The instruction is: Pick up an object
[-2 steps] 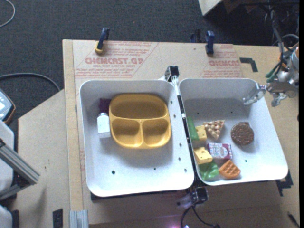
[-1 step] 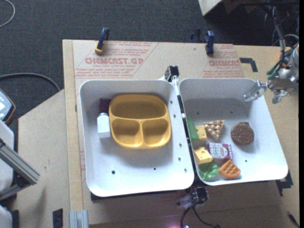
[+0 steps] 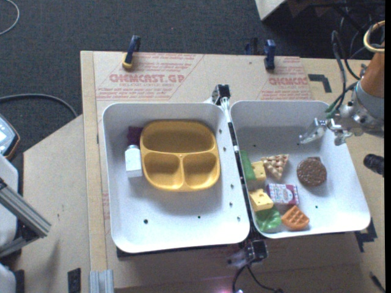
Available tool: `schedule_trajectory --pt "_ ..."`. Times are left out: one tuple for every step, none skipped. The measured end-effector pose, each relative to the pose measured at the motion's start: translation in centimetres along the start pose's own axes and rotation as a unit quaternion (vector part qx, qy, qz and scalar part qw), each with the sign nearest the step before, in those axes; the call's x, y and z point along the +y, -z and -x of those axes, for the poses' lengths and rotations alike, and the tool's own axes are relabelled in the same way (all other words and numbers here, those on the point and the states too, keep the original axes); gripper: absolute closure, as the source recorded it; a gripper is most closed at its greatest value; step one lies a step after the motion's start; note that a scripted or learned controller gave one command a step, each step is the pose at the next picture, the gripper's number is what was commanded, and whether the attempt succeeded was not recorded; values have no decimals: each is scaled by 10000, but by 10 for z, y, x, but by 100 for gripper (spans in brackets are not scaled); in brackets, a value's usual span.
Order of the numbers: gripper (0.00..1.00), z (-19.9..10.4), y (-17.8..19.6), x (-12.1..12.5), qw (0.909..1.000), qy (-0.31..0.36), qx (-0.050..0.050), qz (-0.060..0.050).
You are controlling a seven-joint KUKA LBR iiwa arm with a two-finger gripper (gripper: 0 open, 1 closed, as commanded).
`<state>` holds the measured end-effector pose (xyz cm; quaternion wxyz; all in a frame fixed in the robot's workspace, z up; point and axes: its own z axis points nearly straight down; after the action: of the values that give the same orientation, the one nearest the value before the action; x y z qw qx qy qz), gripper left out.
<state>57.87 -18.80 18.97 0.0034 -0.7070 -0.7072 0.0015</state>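
So your gripper [image 3: 322,130] is hanging over the far right part of the right bin [image 3: 354,182], and its fingers look spread apart with nothing between them, though they're small and a bit blurry so take that with a grain of salt. Most of the arm [image 3: 372,90] is cut off by the frame edge, you only get the wrist and some cables. Using the brown round cookie [image 3: 311,171] as your reference: it sits just below and slightly left of the gripper, well clear of it. Left of the cookie there's a pizza slice [image 3: 276,163], and beside that a yellow cheese wedge [image 3: 258,171]. Below-left of the cookie is a small pink and white carton [image 3: 283,193], with a second cheese piece [image 3: 262,199] next to it, and an orange waffle [image 3: 295,218] near the bin's front edge. There's green stuff [image 3: 267,221] touching the waffle and more along the bin's left wall, can't tell you what it is. Way left of the cookie, in the left bin [image 3: 116,212], a yellow divided plate [image 3: 179,154] takes the middle, and it half hides a white bottle [image 3: 134,161] and something dark purple [image 3: 134,133] behind it that I can't make out.
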Motion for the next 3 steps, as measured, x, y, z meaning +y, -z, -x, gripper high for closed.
schedule_trajectory --pt "0 4 -63 0 10000 -6 0 -2" --pt "0 4 -102 3 10000 -2 -1 41" --pt "100 5 -89 4 10000 -1 -26 81"
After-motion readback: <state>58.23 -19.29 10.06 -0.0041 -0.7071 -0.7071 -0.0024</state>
